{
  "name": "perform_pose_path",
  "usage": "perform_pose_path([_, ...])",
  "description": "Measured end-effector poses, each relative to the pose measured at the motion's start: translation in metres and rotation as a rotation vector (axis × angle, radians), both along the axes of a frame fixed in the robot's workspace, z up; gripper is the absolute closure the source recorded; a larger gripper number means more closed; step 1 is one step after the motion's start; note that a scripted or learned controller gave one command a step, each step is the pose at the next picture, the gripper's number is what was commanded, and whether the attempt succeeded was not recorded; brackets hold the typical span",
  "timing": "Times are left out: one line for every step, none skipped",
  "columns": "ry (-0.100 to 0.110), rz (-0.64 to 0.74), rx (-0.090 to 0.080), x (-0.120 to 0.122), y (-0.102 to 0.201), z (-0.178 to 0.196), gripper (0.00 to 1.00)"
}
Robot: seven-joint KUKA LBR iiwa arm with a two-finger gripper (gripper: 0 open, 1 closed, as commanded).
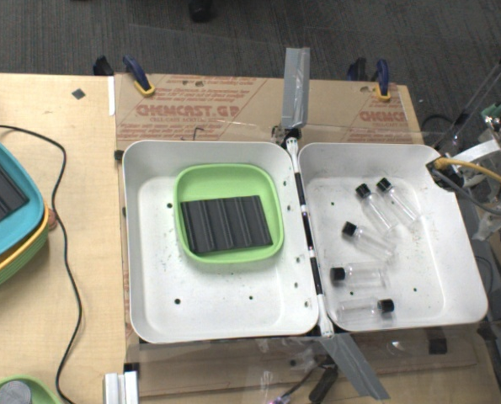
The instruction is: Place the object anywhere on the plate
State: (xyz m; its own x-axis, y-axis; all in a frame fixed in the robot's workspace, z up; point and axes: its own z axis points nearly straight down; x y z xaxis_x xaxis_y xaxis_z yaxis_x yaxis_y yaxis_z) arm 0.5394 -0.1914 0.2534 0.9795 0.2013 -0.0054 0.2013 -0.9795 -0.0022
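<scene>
Across the right bin (435,268) five capped vials (364,236) lie unpicked, so grasping one must precede carrying it to the green plate (225,173); the claw's state cannot be told.

At the right edge of the view, a small cluster of pale hardware (484,151) juts in at a slant, with a yellow cable (467,167) running along it. It is cut off by the edge and partly blurred. Whether any of it belongs to the arm cannot be told, and no grey link, orange band or wrist can be made out in it.
</scene>
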Motion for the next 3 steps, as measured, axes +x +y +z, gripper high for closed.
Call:
perform_pose_path([0.0, -0.005, -0.001, -0.003, -0.031, -0.004, 0.0])
perform_pose_path([0.0, -0.005, 0.0, -0.011, -0.031, -0.001, 0.0])
perform_pose_path([0.001, -0.003, 0.0, -0.015, -0.031, -0.004, 0.0])
